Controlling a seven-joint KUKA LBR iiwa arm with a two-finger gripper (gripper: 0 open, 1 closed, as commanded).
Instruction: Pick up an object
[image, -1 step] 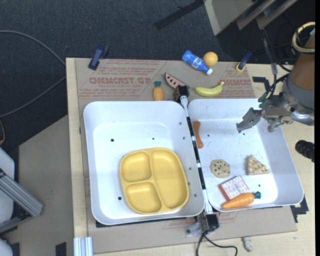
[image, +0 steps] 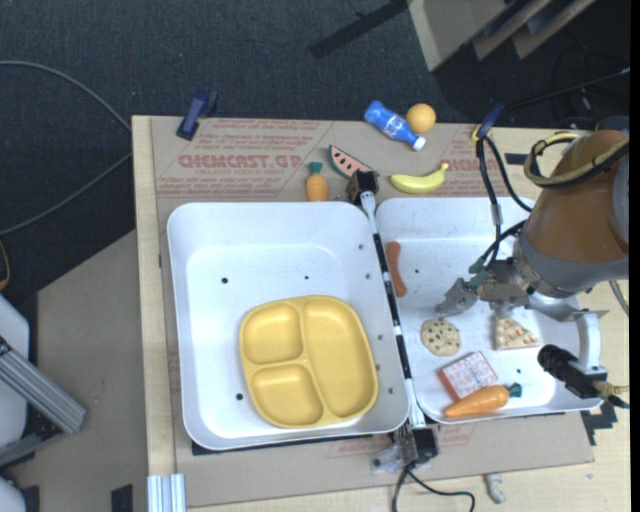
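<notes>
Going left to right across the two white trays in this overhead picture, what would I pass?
Yellow divided plate → hot dog → cookie → pink packet → pizza slice.

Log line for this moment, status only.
arm: over right bin | gripper: above cookie, nothing visibly held | pizza slice, carrot: in bin

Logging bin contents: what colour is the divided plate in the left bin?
Yellow: the divided plate, seen in the camera view.
</notes>
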